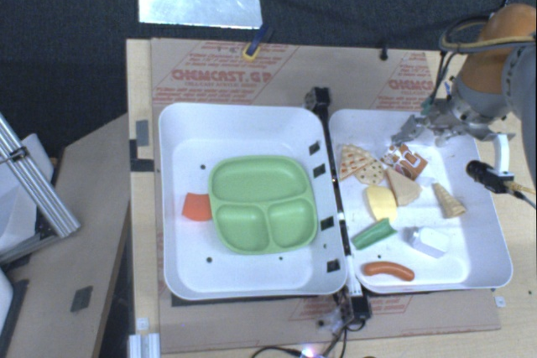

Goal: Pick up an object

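My gripper (pixel 422 132) hangs over the back of the right bin (pixel 487 264), open, with nothing between its fingers. Just below it lies a brown-and-white striped piece (pixel 406 161). Around that piece lie latticed crackers (pixel 357 163), a tan wedge (pixel 404 188), a yellow cheese piece (pixel 381 201) and a cone (pixel 449 201). Nearer the front are a green cucumber (pixel 372 233), a white block (pixel 429 243) and a hot dog (pixel 388 270).
The left bin (pixel 180 264) holds a green divided plate (pixel 258 204) and an orange-red piece (pixel 197 207) to its left. A black divider with clips (pixel 329 189) runs between the bins. A black cable end (pixel 487 174) hangs over the right bin's right side.
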Motion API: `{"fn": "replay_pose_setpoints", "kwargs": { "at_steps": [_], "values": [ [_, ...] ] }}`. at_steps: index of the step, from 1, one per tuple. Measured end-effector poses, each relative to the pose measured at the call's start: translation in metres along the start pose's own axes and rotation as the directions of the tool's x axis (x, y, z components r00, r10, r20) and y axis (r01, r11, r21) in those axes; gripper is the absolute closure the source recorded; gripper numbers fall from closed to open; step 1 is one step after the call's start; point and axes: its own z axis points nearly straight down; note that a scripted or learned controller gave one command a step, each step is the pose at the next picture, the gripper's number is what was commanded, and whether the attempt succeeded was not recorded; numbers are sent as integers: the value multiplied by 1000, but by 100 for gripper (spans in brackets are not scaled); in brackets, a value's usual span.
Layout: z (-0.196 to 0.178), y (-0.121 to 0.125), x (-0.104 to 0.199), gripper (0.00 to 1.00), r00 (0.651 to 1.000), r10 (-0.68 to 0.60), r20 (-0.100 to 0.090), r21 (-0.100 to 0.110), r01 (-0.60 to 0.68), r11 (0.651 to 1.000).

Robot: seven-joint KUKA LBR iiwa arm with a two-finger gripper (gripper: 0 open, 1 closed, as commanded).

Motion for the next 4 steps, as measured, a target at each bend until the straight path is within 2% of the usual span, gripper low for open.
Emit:
{"fn": "replay_pose_setpoints", "kwargs": {
  "at_steps": [1, 2, 3, 4],
  "values": [
    [-11, 3, 1, 100, 1000, -2, -1, -10, 2, 1000],
    [-75, -1, 0, 100, 1000, 2, -1, 10, -2, 1000],
    [-121, 2, -1, 100, 1000, 1, -2, 11, -1, 1000],
    [-131, -32, 44, 100, 1000, 0, -4, 17, 1, 1000]
  ]
}}
